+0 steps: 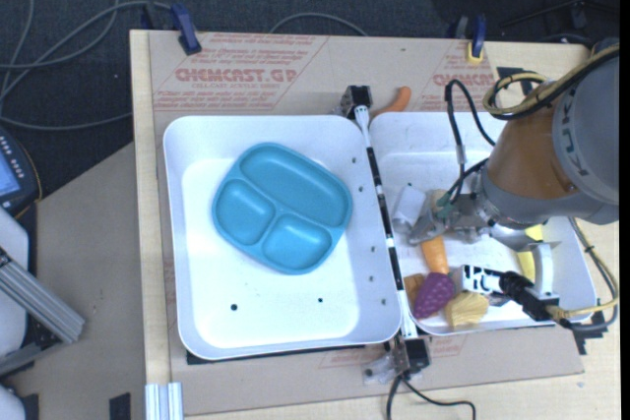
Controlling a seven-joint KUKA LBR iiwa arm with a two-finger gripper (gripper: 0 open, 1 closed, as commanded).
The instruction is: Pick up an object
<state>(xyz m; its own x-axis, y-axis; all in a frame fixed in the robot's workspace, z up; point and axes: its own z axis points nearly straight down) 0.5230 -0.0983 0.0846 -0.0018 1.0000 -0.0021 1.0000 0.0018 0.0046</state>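
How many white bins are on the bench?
2. The left shallow white bin holds a blue divided plastic plate. The right shallow white bin sits beside it, under the grey arm's gripper.

KUKA iiwa arm (581, 152), right of frame, seen from above.
The outer link is a rounded grey casing at the right edge; next to it sits a broad orange band (527, 162), followed by a grey wrist section narrowing toward frame centre. A black cable (455, 118) loops over the orange band, and a yellow-and-black cable bundle (517, 89) curls above it. The end unit at lower centre-right is metallic grey.
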